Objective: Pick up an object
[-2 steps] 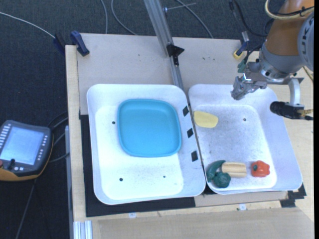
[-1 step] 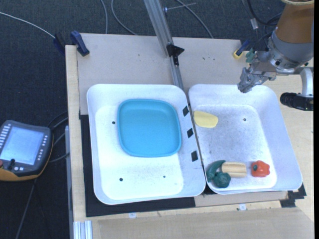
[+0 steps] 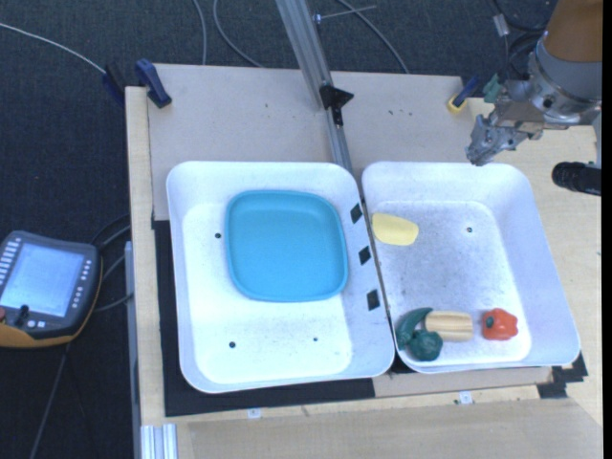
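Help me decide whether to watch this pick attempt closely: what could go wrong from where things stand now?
1. The gripper sits above the right bin's far rim, well away from every object; a low approach might clip that rim.
2. The green item, tan piece and red pepper crowd the near wall, so a grasp could hit neighbours or the wall.
3. The yellow piece lies near the left wall, limiting finger room.

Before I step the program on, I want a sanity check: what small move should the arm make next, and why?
Probably swing the gripper inward and down toward the yellow piece. The gripper hangs above the right bin's far rim, and that piece lies apart from the others.
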